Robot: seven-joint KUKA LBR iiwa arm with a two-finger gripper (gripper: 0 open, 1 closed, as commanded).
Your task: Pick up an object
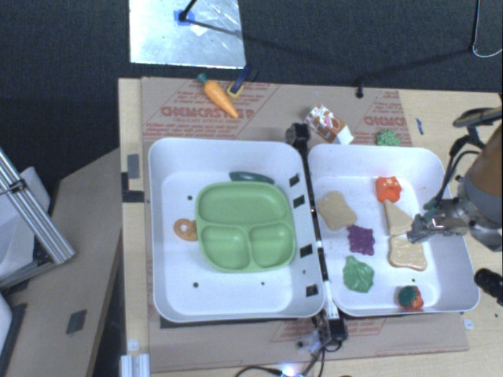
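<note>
**Hand low over the right bin's toast slices**

The table (157, 116) carries two white bins side by side, and the green tray (244, 225) serves as the landmark for everything else. The left bin (169, 179) holds that tray, a three-compartment plate sitting near its middle. The right bin (440, 289) lies just right of the tray, past the black clips along the shared rim.

The arm (483, 187) comes in from the right, well to the right of the tray, and its hand (420, 228) sits low over the right bin's right side. I cannot tell whether it is spread or pressed together; nothing can be seen between its fingers.

A foil sheet (185, 22) lies on the dark floor well above the tray.

Right of the tray, in the right bin: a tan bread slice (336, 210) nearest it, a wedge slice (397, 218) and a toast piece (408, 253) farther right, just beside the hand. A green leaf (357, 274) sits to the tray's lower right, a purple grape bunch (361, 239) above the leaf, an orange-red piece (387, 188) to the upper right, and a strawberry (409, 297) at the far lower right.

Above the tray, on the table, lie a carrot (219, 98), a small carton (328, 124) and a green broccoli bit (387, 138).

A pretzel (185, 229) touches the tray's left edge, and a dark green item (251, 177) pokes out behind its top edge.
</note>
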